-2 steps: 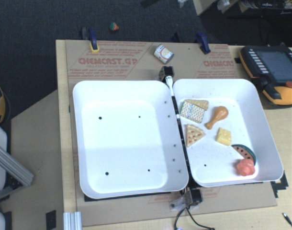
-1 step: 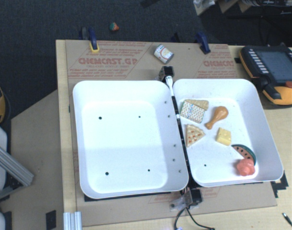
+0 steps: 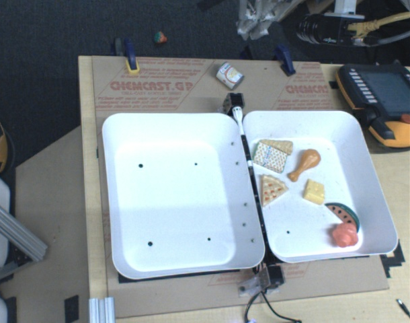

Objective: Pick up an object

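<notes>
The gripper (image 3: 259, 13) hangs at twelve o'clock, beyond the bench's far edge and well apart from both bins; whether the claw is apart or together cannot be told. All the toy food sits in the right bin (image 3: 366, 150). The cracker (image 3: 272, 155) is at ten o'clock with the drumstick (image 3: 304, 163) just beside it. The pizza slice (image 3: 272, 189) is at nine, the cheese block (image 3: 314, 192) near the middle, and the watermelon slice (image 3: 343, 212) and red lump (image 3: 345, 235) at five.

Small box (image 3: 229, 75); blue clamps (image 3: 130, 54)
</notes>
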Available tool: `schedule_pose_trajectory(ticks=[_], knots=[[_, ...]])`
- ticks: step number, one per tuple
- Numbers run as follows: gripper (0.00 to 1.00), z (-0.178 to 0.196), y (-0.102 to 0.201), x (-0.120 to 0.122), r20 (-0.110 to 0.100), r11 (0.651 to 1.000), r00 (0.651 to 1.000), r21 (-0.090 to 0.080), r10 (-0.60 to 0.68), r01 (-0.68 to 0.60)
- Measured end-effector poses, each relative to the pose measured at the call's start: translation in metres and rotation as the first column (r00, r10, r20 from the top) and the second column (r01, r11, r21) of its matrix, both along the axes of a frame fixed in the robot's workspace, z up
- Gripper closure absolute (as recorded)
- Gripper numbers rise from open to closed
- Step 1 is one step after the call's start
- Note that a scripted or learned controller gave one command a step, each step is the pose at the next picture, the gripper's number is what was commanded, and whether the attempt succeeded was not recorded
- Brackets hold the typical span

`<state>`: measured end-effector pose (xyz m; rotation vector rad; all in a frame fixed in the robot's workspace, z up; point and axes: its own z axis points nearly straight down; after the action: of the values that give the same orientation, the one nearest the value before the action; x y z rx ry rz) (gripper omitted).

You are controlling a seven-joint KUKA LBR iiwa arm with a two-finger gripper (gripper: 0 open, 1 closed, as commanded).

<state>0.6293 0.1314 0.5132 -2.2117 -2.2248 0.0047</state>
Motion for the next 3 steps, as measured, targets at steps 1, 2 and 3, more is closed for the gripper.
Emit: schedule_pose_trajectory(ticks=[1,2,3], knots=[[1.00,-0.092,0.051,-0.054,-0.008,1.000,1.000,-0.002,0.001,-0.001],[1.00,-0.037,0.089,-0.074,0.011,1.000,1.000,0.003,0.000,0.000],[1.00,0.027,0.094,-0.102,0.014,1.000,1.000,0.004,-0.003,0.003]])
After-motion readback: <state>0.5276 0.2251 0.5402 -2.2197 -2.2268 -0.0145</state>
